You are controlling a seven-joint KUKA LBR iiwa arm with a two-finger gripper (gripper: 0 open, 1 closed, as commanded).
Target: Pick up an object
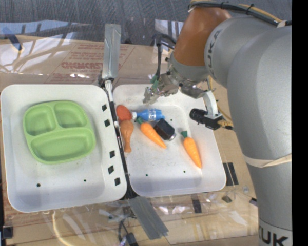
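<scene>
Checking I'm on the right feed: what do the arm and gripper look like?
The arm is thick, rounded and grey, with an orange band above the wrist and dark KUKA lettering on the casing. Black cables run along its top. The gripper is a small metallic assembly with green wiring on it.

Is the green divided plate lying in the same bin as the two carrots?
No: the green divided plate lies in the left bin; both carrots lie in the right bin.

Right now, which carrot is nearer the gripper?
The carrot touching the black object, mid-bin; the other carrot lies farther from the gripper.
</scene>
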